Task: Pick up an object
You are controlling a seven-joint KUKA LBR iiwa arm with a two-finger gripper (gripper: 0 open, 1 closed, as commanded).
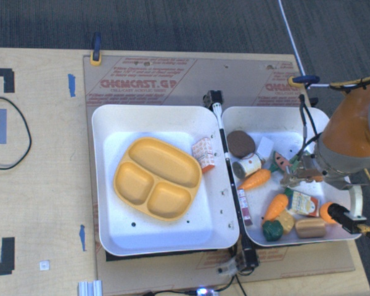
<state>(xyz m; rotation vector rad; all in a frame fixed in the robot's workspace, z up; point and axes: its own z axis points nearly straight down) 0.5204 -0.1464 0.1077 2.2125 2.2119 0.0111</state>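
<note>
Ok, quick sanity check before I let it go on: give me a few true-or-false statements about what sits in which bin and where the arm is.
1. The yellow divided tray lies in the left bin. True.
2. Two toy carrots lie in the right bin. True; the second is nearer the front.
3. The brown round piece lies inside the tray. False: it is in the right bin, near its back left.
4. The arm hangs over the left bin. False: it is over the right bin's right side.
5. A small red-and-white packet lies beside the tray. True.
</note>
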